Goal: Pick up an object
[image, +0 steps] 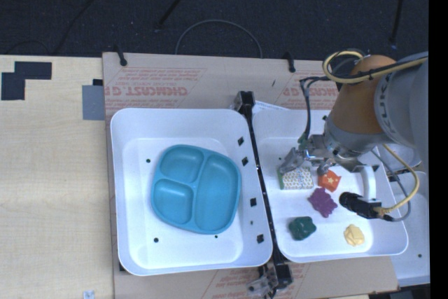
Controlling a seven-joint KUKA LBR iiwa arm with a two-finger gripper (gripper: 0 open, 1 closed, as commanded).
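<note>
- the gripper (302,163) hangs low in the right bin (392,248), right over a white dotted block (297,179).
- i cannot tell how its tips stand.
- near the block: an orange toy (330,181), a purple toy (322,202), a green toy (302,227).
- a blue plate (196,188) lies in the left bin (133,143).

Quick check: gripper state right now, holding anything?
Gripper: low in the right bin, over the white dotted block; open, shut or holding cannot be told.
</note>
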